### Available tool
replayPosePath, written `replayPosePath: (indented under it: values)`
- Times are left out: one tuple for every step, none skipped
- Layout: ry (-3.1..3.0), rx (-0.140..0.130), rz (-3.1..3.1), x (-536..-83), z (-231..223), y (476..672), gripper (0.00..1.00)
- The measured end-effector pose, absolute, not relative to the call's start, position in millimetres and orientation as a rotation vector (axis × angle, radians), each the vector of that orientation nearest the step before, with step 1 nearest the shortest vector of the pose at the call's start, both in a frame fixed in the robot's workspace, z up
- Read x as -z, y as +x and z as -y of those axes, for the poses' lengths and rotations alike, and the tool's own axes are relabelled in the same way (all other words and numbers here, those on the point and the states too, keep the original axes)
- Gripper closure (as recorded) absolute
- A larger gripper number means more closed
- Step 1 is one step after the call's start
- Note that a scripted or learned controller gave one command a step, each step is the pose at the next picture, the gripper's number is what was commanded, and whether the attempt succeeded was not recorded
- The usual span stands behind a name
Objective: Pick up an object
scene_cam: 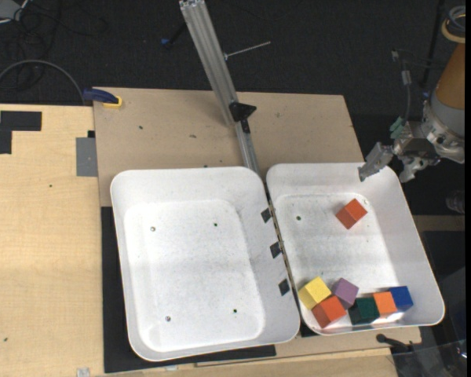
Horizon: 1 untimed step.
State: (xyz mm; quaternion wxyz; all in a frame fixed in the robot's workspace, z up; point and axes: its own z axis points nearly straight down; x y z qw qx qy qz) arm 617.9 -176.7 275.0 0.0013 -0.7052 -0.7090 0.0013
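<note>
A lone orange-red block [351, 213] lies in the upper part of the right bin [330, 250]. Along that bin's front edge huddle a yellow block [315, 290], a purple block [345, 290], a red block [329, 311], a green block [364, 310], an orange block [385, 301] and a blue block [401, 297]. My gripper [391, 166] hangs above the bin's far right corner, up and to the right of the orange-red block. It is open, with nothing between its fingers.
The left bin [188, 265] sits beside the right one, joined by black clips [274, 248]. A slanted aluminium bar [216, 69] rises behind the bins. A small blue and yellow clamp [102, 96] lies at the board's far left corner.
</note>
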Motion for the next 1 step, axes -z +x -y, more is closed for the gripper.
replayPosePath:
  values:
    - [-2.211,-0.007,2.222,-116.7,172.1,667.5,0.00]
